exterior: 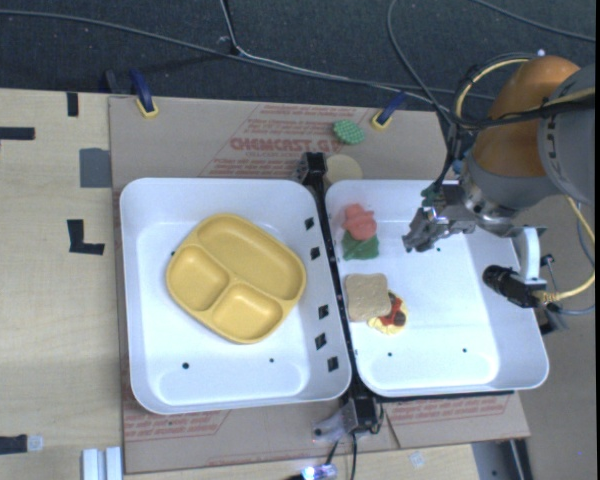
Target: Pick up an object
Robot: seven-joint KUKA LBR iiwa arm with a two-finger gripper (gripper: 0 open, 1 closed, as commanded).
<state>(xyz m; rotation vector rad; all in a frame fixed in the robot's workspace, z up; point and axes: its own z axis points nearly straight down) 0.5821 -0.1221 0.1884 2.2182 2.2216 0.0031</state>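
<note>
I see a wooden tabletop (40, 298) covered by a cardboard sheet (270, 143) that carries two shallow white bins side by side, with dark carpet and loose cables beyond it.

Candidate objects: in the right bin (480, 363), hard against its left wall, lie a pink-and-green toy (358, 231) and, nearer the camera, a tan bread-like piece (367, 294) with a small yellow-and-red item (390, 317) touching its right corner. The left bin (150, 368) holds a yellow divided tray (235, 278). A small green item (348, 130) lies on the cardboard behind the bins.

The tool (423, 234) hangs over the right bin, right of the pink-and-green toy and apart from it. I cannot tell whether it is open or closed; nothing visible is clamped in it.

Step in hand, by my judgement: approach. No object is lifted yet.

Next move, as I judge it: shift the tool left until it is centred over the chosen object, confirm clearance from the bin's left wall, then descend and close. The wall is the main constraint, since both candidates sit close against it.
</note>
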